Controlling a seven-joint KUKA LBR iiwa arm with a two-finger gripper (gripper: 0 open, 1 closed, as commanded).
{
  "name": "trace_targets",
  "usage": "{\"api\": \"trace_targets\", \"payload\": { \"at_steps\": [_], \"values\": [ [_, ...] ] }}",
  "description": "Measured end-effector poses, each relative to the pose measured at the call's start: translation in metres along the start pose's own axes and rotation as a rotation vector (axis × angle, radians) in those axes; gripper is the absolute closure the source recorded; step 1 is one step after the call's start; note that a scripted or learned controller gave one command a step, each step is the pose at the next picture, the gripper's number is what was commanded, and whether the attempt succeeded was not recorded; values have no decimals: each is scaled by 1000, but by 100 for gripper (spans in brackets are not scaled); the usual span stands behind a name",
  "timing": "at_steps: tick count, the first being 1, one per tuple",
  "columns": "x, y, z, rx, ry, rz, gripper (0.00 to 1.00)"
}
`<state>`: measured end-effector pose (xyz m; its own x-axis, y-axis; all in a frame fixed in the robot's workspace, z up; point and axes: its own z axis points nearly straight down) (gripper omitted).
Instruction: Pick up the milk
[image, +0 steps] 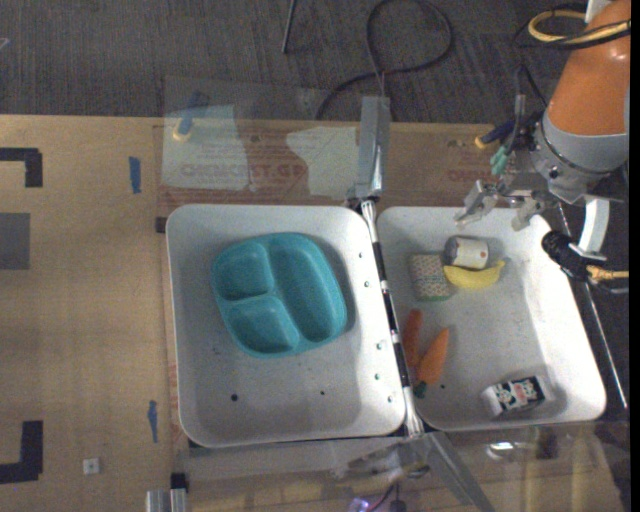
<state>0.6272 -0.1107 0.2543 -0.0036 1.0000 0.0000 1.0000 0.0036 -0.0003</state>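
Small black-and-white milk carton (516, 394) lying on its side near the front right corner of the right-hand shallow white bin (560, 330), well apart from the gripper (498, 200). Jaws spread wide, grasping nothing, over the bin's back edge, beside a yellow banana (476, 275).

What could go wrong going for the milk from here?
The milk lies on its side in the right bin's near corner, so the wall may block a clean grip. The gripper sits at the far rim, and its path crosses the banana and can, which it could bump.
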Motion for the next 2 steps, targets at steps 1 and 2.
{"api": "trace_targets", "payload": {
  "at_steps": [1,2],
  "values": [
    [-25,-66,145,-2,0,-385,0],
    [-88,-98,38,-4,-3,-303,0]
  ]
}}
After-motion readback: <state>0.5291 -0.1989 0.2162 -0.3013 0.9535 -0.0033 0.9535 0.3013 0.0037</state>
